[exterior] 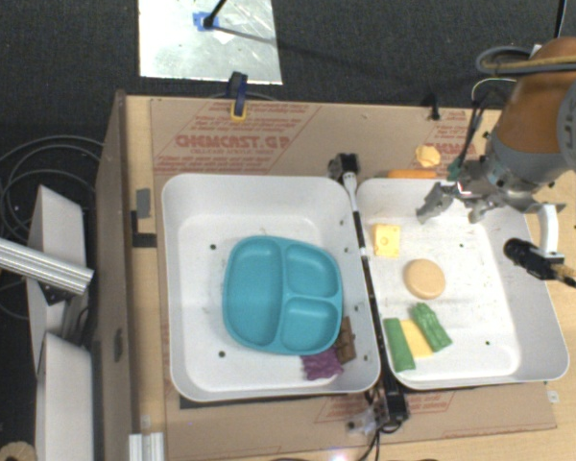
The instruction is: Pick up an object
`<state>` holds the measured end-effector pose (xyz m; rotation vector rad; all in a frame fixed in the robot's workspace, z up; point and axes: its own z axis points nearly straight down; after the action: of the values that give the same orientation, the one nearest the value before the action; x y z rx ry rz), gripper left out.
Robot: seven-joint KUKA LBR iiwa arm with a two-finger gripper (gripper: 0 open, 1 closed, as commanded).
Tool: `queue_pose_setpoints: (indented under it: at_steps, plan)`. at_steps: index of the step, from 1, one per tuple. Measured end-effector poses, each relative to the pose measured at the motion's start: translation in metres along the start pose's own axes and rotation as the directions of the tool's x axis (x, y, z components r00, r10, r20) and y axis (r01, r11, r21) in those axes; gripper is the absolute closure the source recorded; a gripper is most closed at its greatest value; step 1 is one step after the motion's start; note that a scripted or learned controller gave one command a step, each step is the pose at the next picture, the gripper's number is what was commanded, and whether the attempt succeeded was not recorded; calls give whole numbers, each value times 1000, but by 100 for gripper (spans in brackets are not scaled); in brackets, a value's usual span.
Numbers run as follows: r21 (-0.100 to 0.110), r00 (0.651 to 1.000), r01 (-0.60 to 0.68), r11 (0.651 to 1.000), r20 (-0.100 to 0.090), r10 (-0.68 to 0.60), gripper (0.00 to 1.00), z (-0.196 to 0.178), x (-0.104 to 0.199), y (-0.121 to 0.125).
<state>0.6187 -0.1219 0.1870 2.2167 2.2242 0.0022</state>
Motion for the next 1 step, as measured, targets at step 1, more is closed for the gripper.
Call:
queue_pose_setpoints:
  at_steps: [1]
  plan:
    - [11,1000,-3,1000,-3,3,0,81,10,-56]
